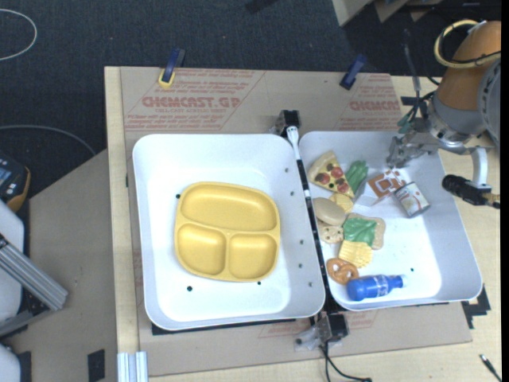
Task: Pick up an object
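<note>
Objects for picking lie heaped along the left side of the right bin (445,261), the nearer of the two white bins to the arm. At the top of the heap is a toy pizza slice (329,172) with red spots, and just beside it a green leafy piece (357,174). Below them sits a pale rounded piece (328,211), then a small cookie (332,234), a second green piece (359,229) resting on a tan slab, a yellow corn-like piece (355,253), and a pretzel (342,270) near the bin's front. A blue bottle (374,286) lies on its side along the front edge, its cap pointing right. Apart from the heap, toward the middle of the bin, lie a small orange and white packet (385,185) and, touching it on the right, a small grey can (411,199) tipped over. The gripper (402,153) hangs over the far part of this bin, just above the packet, at the end of the grey arm (465,94) with its orange band coming in from the right; from here I cannot tell how its jaws stand or whether it has anything in them. The left bin (151,213) holds a yellow divided tray (227,231) with three compartments, sitting flat near its middle. Both bins rest on a cardboard sheet (238,94) clamped to the bench by two blue clips at the back.
</note>
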